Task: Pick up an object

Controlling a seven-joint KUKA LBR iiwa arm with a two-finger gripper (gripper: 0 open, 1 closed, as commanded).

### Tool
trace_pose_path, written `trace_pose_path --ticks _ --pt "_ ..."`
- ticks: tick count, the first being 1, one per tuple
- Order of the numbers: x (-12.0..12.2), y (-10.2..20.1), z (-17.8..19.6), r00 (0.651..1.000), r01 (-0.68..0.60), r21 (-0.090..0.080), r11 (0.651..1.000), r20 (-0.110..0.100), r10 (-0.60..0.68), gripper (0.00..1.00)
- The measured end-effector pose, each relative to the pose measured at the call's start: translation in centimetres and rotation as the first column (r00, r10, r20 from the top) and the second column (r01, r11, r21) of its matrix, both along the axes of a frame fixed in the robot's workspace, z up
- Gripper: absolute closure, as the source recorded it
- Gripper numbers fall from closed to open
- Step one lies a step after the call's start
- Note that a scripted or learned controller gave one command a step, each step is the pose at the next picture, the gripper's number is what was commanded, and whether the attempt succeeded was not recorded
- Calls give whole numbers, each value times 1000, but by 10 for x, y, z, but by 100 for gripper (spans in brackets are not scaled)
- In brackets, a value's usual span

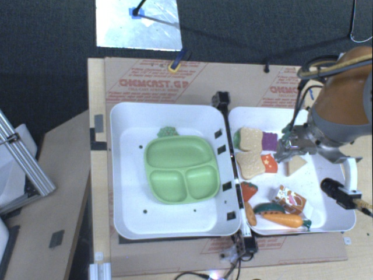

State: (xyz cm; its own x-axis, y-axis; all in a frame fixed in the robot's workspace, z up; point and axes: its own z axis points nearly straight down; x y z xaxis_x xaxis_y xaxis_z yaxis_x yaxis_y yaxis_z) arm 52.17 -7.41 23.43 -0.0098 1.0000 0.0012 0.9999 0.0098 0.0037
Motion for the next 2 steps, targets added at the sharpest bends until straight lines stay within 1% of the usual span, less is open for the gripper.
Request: trace_pose_path --ticks 1,2 --pt "-4 48 -17 1000 1 0 1000 -2 -1 100" --pt "1 62 -4 1000 3 -1 1000 -2 -3 100"
